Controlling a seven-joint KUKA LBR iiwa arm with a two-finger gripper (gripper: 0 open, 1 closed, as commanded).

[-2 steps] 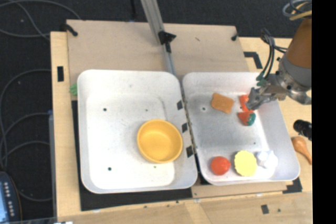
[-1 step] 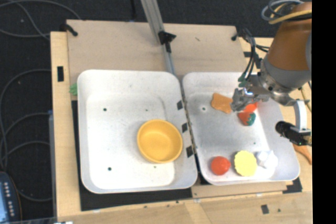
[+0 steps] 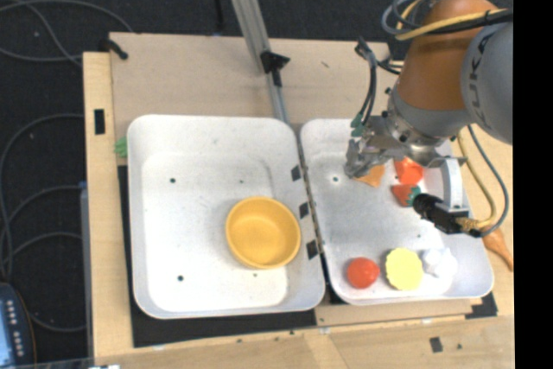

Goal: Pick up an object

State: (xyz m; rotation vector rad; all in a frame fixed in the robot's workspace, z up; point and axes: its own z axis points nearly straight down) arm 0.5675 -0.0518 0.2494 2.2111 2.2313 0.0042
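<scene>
My gripper [image 3: 361, 158] hangs low in the right bin [image 3: 346, 220] — just beside an orange piece [image 3: 373, 176]; whether it grips anything, I cannot tell. A yellow bowl [image 3: 262, 232] sits in the left bin [image 3: 173, 186].

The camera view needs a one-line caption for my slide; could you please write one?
KUKA arm's gripper low in the right bin near orange pieces; yellow bowl sits in the left bin.

Yellow bowl [image 3: 263, 232] in left bin [image 3: 155, 151], arm's gripper [image 3: 361, 162] over right bin [image 3: 337, 212]
</scene>
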